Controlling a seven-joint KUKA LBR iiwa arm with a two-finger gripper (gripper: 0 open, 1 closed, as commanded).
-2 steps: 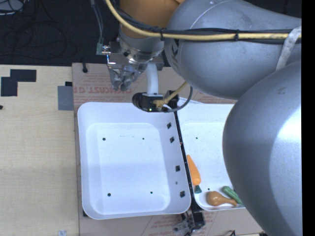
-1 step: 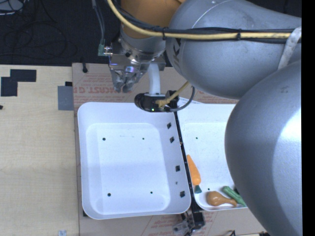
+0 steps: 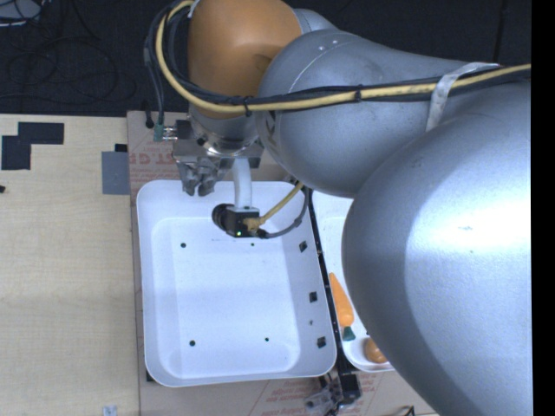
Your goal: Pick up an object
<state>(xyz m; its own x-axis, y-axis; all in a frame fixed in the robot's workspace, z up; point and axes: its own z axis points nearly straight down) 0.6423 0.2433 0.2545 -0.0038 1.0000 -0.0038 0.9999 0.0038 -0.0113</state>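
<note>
My gripper (image 3: 199,187) hangs over the far rim of the left white bin (image 3: 225,306), near that bin's back left corner, below the orange band of the wrist. Just to its right, a small black part with a green light (image 3: 234,222) dangles on a cable over the bin's back edge. A long orange object (image 3: 341,300), shaped like a carrot, lies in the right bin along its left wall. A smaller rounded orange object (image 3: 375,351) lies near that bin's front corner. Nothing shows in the gripper's grasp.
The grey arm body covers most of the right bin (image 3: 357,362) and the right half of the view. A black divider with clips (image 3: 317,297) runs between the two bins. Bare wooden bench (image 3: 65,267) lies to the left of the bins.
</note>
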